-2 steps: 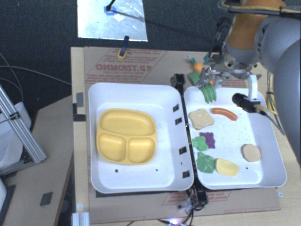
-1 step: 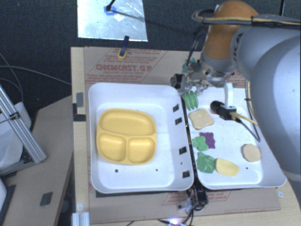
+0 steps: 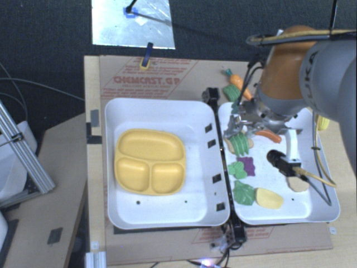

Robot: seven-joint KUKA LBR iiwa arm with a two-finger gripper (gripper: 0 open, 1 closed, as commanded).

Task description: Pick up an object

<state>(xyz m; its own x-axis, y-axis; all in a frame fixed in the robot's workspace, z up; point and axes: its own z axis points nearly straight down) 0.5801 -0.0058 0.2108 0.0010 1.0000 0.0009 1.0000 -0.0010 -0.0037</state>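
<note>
1. You are looking at two white bins: the left bin and the right bin.
2. The divided plate in the left bin is showing pale yellow.
3. In the right bin, a green ridged toy is sitting beside a purple piece, with another green piece and a yellow lump nearer you.
4. An orange-red strip is showing under the arm.
5. The arm is showing grey, with an orange band.
6. The table is showing tan cardboard with red lettering.
7. A silvery sheet is lying against dark carpet.
</note>
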